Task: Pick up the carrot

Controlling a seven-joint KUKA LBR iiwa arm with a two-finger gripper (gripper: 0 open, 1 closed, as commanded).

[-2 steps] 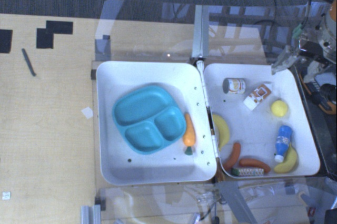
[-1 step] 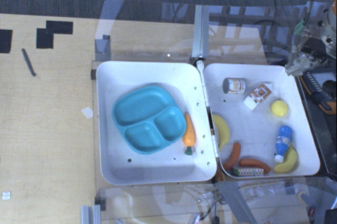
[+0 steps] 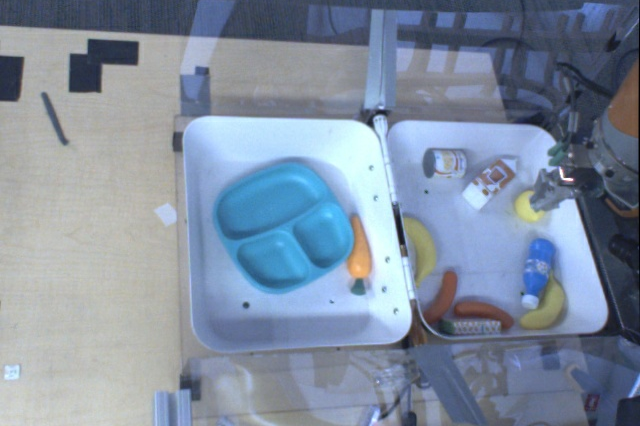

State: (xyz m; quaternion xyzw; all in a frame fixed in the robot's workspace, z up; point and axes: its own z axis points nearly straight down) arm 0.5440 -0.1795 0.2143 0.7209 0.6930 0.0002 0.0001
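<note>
a: carrot (image 3: 359, 250) is in the left bin (image 3: 200, 214), lying just beside the blue tray (image 3: 283, 226), against the tray's right rim. long axis runs along that rim, green stem end (image 3: 357, 288) toward the near corner of the tray

b: and the gripper (image 3: 556, 182)?

a: nowhere near it. well to the right of the tray, across the divider (image 3: 392, 214), over the right bin (image 3: 598, 294) next to a yellow round thing (image 3: 527, 206). nothing visibly between the tips. whether the pincer is apart or together, can't tell from here, too small and dark

b: so the step is still the approach

a: looks like it, my read anyway. needs a full traverse toward the tray before anything else, high enough to clear the divider

b: grasp plan?

a: close across the carrot's width, so one fingertip goes between carrot and tray rim. that gap looks tight, maybe touching. i'd aim at the fat orange middle, not the stem end

b: risk?

a: fingertip lands on the tray rim instead of beside it, then it either pushes the tray or rolls the carrot toward the divider. the carrot is tapered and smooth, so it will likely squirt out of an off-centre pinch. come straight down, centred

b: clutter near the tray?

a: none beside the carrot. can (image 3: 445, 162), carton (image 3: 490, 182), bottle (image 3: 538, 270), bananas and sausages all sit far right of the tray, in the other bin
</note>
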